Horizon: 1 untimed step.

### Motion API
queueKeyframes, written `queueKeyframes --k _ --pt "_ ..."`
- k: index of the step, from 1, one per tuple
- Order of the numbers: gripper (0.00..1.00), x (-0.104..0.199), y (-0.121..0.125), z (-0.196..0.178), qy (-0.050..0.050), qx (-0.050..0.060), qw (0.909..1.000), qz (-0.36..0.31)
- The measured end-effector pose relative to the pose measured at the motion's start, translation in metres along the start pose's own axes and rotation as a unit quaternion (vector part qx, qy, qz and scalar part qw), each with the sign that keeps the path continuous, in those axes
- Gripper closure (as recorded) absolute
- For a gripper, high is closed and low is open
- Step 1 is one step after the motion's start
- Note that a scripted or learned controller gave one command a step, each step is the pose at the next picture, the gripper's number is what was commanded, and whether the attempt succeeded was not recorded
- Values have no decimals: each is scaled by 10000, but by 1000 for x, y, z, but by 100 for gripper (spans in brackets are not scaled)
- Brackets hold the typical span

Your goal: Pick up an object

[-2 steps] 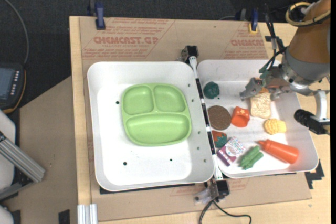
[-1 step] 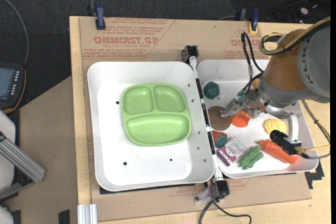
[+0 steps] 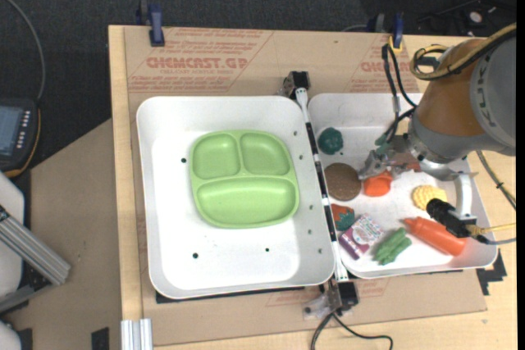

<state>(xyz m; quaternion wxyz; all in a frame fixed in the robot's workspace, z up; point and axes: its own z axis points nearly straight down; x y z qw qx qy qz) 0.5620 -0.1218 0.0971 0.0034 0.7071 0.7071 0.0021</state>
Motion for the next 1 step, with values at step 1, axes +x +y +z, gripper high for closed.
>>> queueKeyframes --k 1 --pt "100 61 52 -94 8 -26 10000 -38"
